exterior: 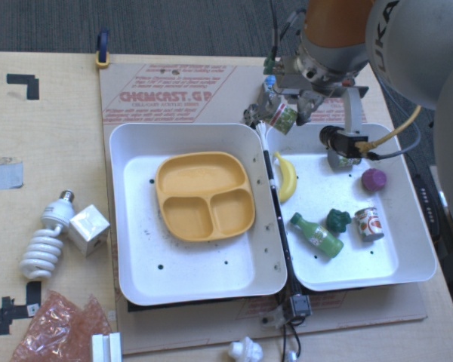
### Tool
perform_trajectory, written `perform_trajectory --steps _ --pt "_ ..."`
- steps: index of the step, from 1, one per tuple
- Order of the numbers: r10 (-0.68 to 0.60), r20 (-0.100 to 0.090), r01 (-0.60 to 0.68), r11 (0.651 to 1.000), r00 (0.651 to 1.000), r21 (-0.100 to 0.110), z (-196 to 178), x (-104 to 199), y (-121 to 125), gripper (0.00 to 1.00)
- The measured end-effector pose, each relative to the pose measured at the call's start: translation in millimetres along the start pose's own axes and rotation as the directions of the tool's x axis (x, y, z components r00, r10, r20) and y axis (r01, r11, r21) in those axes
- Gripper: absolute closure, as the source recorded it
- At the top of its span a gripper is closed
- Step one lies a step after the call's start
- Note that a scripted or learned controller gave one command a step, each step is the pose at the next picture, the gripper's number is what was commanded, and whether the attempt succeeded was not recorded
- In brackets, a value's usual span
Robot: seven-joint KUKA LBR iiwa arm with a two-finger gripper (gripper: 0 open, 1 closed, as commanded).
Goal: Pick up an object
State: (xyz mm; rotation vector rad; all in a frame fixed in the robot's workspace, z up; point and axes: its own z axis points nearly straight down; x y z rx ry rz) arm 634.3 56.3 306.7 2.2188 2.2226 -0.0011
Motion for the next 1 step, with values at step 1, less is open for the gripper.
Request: perform_trajectory --steps 1 --pt "0.0 0.0 0.0 1.0 1.0 0.001 2.5 9.0 -31.5 1.0"
